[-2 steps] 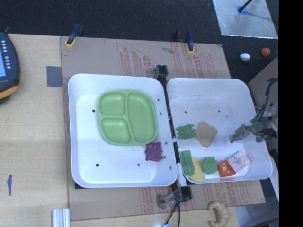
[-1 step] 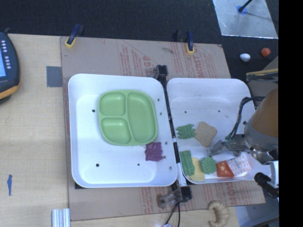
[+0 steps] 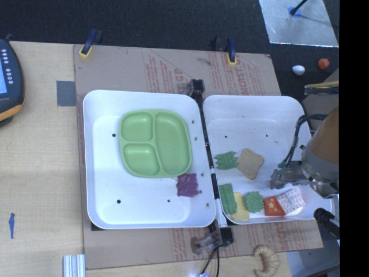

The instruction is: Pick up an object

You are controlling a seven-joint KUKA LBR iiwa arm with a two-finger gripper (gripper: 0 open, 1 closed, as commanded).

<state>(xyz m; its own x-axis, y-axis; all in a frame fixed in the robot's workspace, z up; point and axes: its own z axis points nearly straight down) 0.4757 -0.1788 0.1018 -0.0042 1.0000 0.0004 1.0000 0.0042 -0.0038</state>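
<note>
At the right edge of the view my arm (image 3: 324,146) reached in over the right bin (image 3: 253,105), much of it cut off by the frame, so I saw little beyond the wrist and some dark cabling. My hand (image 3: 283,176) hung low over the bin's right half, a grey blurred mass, and I could not tell whether it was apart or together; nothing showed between its tips. Just below it, near the bin's front right corner, lay a red and white packet (image 3: 284,203). Beside that sat a small green bumpy piece (image 3: 253,201), then a yellow piece (image 3: 240,208) partly hidden under a long green piece (image 3: 227,197) against the bin's left wall. Further up lay another green ridged piece (image 3: 226,160), touching a tan slice (image 3: 250,163) like bread. In the left bin (image 3: 104,154) a light green divided plate (image 3: 155,143) rested toward the back, with a purple lump (image 3: 187,184) just at its front right corner. Both bins stood on brown cardboard (image 3: 144,68) clamped to the bench (image 3: 34,183). A curled tan thing (image 3: 266,260) on the front of the cardboard was too small to make out.
</note>
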